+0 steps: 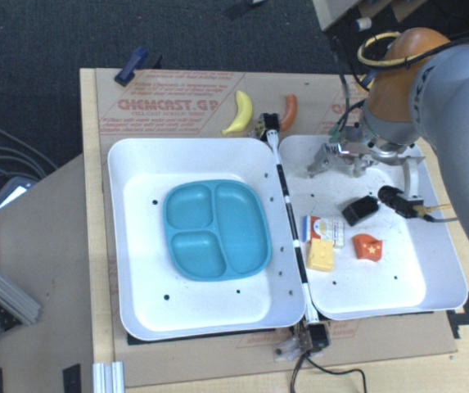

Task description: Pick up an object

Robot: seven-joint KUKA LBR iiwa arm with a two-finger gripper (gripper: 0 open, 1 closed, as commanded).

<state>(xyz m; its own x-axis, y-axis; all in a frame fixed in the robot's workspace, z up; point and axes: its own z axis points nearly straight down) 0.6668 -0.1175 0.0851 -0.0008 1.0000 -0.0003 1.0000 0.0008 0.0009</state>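
Note:
My gripper (338, 159) hangs low over the back part of the right bin (398, 297), under the grey arm with its orange band. Nothing shows in its grasp. Closer to the front of this bin lie three small things: a red block (367, 248), a yellow wedge (322, 255), and a white carton with red and blue print (325, 228) touching the wedge's back edge. All three sit well in front of the gripper, apart from it.
The left bin (136, 178) holds a blue divided plate (216, 228). Behind the bins, on the brown board, lie a yellow banana (238, 113) and an orange sausage-shaped toy (288, 111). A blue object (130, 66) rests at the board's back left corner.

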